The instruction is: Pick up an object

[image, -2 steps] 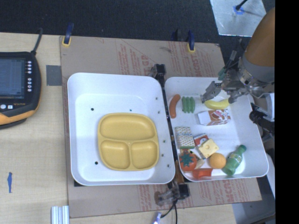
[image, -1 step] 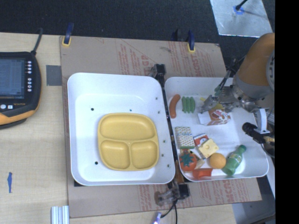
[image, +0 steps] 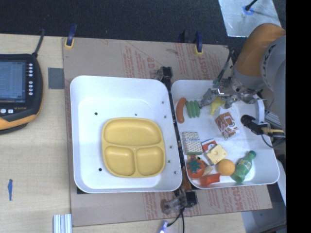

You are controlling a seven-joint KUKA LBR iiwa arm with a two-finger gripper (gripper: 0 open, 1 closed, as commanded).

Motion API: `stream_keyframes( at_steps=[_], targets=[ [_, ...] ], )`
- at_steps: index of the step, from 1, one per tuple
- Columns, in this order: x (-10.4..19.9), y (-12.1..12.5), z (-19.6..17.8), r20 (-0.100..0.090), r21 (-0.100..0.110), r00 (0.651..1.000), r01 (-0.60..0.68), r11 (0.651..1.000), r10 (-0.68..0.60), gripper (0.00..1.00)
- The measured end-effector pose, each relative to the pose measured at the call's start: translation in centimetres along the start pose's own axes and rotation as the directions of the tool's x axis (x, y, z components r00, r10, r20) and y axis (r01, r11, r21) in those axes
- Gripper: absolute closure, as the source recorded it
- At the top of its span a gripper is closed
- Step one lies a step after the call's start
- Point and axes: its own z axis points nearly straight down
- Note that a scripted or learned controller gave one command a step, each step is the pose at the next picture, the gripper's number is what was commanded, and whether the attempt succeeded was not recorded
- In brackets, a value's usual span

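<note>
A pale wooden bench (image: 29, 169) carries a brown cardboard sheet (image: 121, 57) held by blue clamps (image: 71, 34). Beyond its far edge lies dark carpeted floor (image: 107, 6), with a light paper patch (image: 243, 8) taped down at the upper right.

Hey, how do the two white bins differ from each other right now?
The left bin holds one thing, a yellow divided tray lying flat in its middle; the right bin holds many small toy foods, among them a sausage, an orange and a green bottle. The arm's claw is over the right bin's far end, not the left bin. Both are shallow and white.
</note>
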Motion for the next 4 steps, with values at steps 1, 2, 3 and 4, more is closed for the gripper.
stream_keyframes(
  at_steps=[1, 2, 3, 4],
  targets=[
    [-5.4, -6.5, -2.6, 0.001, -0.002, 1.000, -0.001, 1.000, 0.001, 0.00],
    [-3.8, 0.0, 0.0, -0.001, -0.003, 1.000, 0.000, 1.000, 0.000, 0.00],
    [-2.8, -4.8, 0.0, 0.001, -0.001, 1.000, 0.001, 1.000, -0.001, 0.00],
    [-2.9, -4.8, -1.1, 0.003, 0.000, 1.000, 0.003, 1.000, -0.003, 1.00]
  ],
)
